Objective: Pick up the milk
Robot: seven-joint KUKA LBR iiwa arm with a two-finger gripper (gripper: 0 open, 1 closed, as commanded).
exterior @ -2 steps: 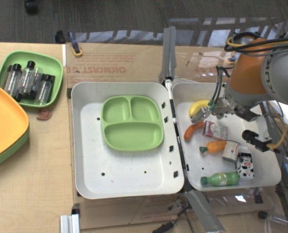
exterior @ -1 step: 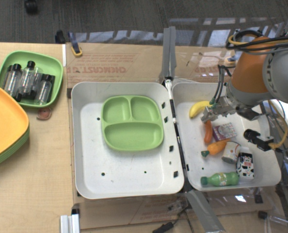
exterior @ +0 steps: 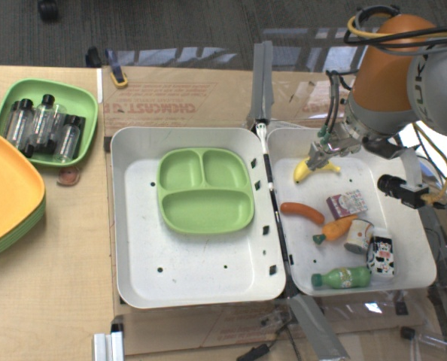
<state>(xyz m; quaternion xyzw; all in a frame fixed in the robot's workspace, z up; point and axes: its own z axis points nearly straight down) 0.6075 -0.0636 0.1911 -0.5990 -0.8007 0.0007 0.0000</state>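
Bench point(exterior: 58, 292), wood-toned. Two shallow white bins rest side by side on it: left bin point(exterior: 133, 262), right bin point(exterior: 412, 277). At far left lies a small green tray point(exterior: 84, 122) of dark-capped bottles point(exterior: 43, 126); a stack of orange plates point(exterior: 9, 194) sits nearer, at the left edge.

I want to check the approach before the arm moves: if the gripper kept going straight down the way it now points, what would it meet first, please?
Most likely the banana: the gripper hangs right over it in the right bin, pointing down and slightly left. Depth is hard to judge from this slanted view. The milk sits far off that line, near the bin's front right corner.
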